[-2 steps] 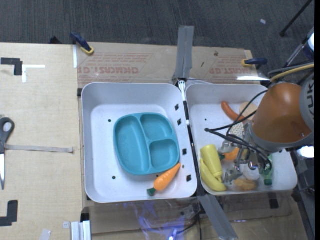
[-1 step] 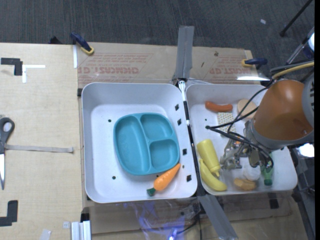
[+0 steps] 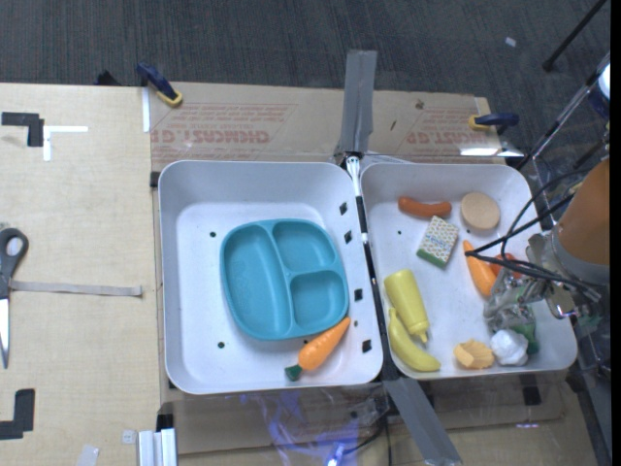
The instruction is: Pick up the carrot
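Observation:
The carrot (image 3: 323, 346), orange with a green stub at its lower left end, lies at a slant in the left bin (image 3: 184, 289). It rests against the front right rim of a teal divided plate (image 3: 284, 278). My gripper (image 3: 508, 297) hangs low over the right side of the right bin (image 3: 388, 178), far to the right of the carrot. It sits among cables just right of an orange wedge-shaped piece (image 3: 479, 271). The metal parts and cables blur together there.
The right bin holds a sausage (image 3: 425, 206), a round tan disc (image 3: 479, 211), a small speckled box (image 3: 439, 240), a yellow bottle (image 3: 407, 301), a banana (image 3: 411, 351), a small orange lump (image 3: 474, 354) and a white crumpled thing (image 3: 508, 347). Scissors (image 3: 8, 289) lie on the bench at far left.

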Controlling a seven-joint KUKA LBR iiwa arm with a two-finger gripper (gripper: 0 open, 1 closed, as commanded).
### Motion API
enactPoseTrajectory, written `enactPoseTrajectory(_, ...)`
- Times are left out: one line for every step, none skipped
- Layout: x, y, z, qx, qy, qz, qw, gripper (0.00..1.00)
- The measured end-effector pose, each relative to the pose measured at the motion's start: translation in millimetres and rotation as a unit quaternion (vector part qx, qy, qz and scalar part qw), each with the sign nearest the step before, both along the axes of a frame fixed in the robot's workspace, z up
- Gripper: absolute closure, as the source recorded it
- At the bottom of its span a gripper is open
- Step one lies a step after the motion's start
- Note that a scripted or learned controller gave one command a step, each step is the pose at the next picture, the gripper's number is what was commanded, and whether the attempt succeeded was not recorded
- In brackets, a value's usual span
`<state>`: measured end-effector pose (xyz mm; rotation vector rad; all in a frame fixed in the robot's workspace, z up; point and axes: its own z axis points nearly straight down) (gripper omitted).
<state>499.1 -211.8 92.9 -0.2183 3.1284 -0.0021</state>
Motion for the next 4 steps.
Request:
enactPoseTrajectory(6.2,0.8,4.7,-0.0018,-0.01,0.001,1.0,0.0)
enactPoseTrajectory(66.8,83.0,-0.2,0.0014,0.0,-0.151,0.9885,0.0)
enactPoseTrajectory(53.9,53.1,-0.6,0.0012,0.001,-0.264,0.9646,0.0)
enactPoseTrajectory(55.2,53.3,9.3,0.001,-0.001,-0.263,0.9649,1.0)
